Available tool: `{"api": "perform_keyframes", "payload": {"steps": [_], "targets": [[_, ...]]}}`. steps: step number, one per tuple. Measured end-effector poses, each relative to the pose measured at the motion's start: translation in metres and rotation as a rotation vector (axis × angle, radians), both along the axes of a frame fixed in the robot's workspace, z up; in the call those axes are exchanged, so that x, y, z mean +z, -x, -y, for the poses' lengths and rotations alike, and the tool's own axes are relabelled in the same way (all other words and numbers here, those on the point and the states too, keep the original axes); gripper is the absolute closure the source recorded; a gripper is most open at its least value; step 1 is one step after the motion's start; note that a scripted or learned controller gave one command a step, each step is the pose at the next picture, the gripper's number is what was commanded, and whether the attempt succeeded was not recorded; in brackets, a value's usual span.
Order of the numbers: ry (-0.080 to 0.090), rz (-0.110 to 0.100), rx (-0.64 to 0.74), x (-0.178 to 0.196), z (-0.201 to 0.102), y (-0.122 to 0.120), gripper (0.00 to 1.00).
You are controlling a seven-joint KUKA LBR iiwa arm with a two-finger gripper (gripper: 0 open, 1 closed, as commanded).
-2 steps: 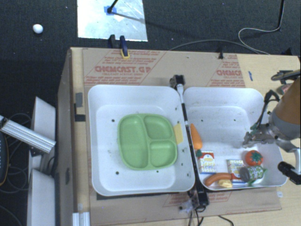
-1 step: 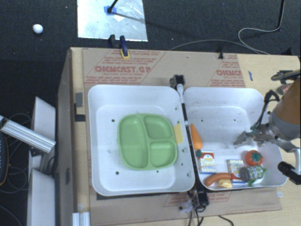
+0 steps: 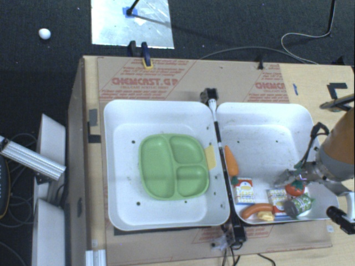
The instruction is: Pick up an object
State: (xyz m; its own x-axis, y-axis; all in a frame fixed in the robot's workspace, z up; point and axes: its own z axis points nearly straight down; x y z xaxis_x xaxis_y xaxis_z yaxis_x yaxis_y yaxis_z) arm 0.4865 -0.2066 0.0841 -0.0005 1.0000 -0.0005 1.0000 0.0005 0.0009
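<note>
We see a divided plate [image 3: 173,166] in the left bin [image 3: 125,121]. In the right bin [image 3: 266,121], a carrot [image 3: 231,161] lies by the left wall, and small food packs [image 3: 244,191] sit near the front.

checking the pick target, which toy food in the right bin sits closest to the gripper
The small red tomato-like piece, right beside the gripper. The carrot and hot dog lie farther toward the divider.
</note>
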Motion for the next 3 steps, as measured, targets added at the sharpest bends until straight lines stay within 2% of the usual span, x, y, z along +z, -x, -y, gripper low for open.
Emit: {"api": "perform_keyframes", "payload": {"steps": [1,3], "targets": [[0.001,0.005,0.000,0.011,0.000,-0.002,1.00],[-0.001,0.001,0.004,0.100,-0.168,-0.001,1.00]]}}
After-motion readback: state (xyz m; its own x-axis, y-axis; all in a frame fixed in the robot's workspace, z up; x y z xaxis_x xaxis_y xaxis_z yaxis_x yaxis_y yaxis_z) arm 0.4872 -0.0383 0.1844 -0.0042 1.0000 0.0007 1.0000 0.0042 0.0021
